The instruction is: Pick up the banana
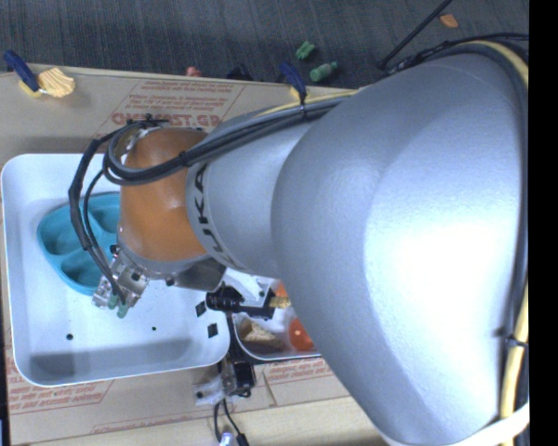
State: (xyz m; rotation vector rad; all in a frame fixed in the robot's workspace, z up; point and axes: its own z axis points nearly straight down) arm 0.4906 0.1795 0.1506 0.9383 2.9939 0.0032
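Claw (pixel 114 295), grip state indeterminable, sits low in the left bin (pixel 37 360) just beside a blue dish (pixel 70 240); no banana identifiable nearby, so mis-grasping the dish is the risk.

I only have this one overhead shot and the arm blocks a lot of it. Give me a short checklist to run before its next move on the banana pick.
1. Banana located: cannot tell; the arm covers most of the right bin.
2. Gripper position: ok, over the left bin.
3. Banana in gripper: not ok, nothing visible between its tips.
4. Nearby clutter: not ok, blue dish beside the gripper.
5. Cable clearance: cannot tell.
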